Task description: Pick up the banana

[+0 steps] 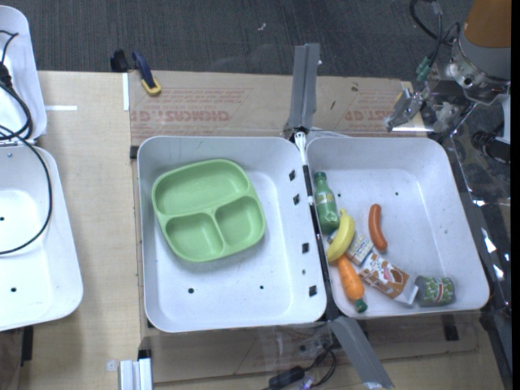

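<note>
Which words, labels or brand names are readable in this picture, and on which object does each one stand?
Red lettering on the cardboard sheet behind the bins: printed upside down or mirrored, too unclear to quote with confidence.
Label on the green bottle: too small to read.
Print on the small carton: blurred.
Label on the green can: blurred.

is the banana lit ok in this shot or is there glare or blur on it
In the camera view the banana is evenly lit, sharp enough to outline, no glare on it; soft shadows lie along the right bin walls; the end effector at top right looks slightly blurred.
</note>
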### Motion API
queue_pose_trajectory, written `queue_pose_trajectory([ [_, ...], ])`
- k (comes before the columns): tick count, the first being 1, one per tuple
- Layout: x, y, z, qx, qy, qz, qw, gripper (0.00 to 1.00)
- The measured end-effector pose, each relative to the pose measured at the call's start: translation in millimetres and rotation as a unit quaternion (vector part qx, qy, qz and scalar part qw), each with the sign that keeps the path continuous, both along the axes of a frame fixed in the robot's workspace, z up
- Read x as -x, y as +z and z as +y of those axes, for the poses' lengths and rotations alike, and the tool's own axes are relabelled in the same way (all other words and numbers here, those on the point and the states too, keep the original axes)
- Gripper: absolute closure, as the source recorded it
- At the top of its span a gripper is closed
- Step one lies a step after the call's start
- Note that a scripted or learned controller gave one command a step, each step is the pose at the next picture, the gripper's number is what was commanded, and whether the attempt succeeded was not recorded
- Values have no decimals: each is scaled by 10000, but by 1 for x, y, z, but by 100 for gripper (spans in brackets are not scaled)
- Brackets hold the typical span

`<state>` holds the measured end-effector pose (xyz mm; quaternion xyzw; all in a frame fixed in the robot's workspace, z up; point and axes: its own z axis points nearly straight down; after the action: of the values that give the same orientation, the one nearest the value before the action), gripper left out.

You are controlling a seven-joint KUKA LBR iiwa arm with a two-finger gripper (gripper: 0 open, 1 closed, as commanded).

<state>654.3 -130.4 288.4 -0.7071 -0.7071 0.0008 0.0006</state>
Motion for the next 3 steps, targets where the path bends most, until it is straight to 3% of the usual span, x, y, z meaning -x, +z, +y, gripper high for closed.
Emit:
queue_pose_trajectory([
  [1, 49, -64, 98, 2, 738, 5, 9973, 0],
  [2, 60, -75, 76, 1, 82, 7, 10000, 0],
  [3, 130, -98, 90, 3, -115, 11, 9999, 0],
])
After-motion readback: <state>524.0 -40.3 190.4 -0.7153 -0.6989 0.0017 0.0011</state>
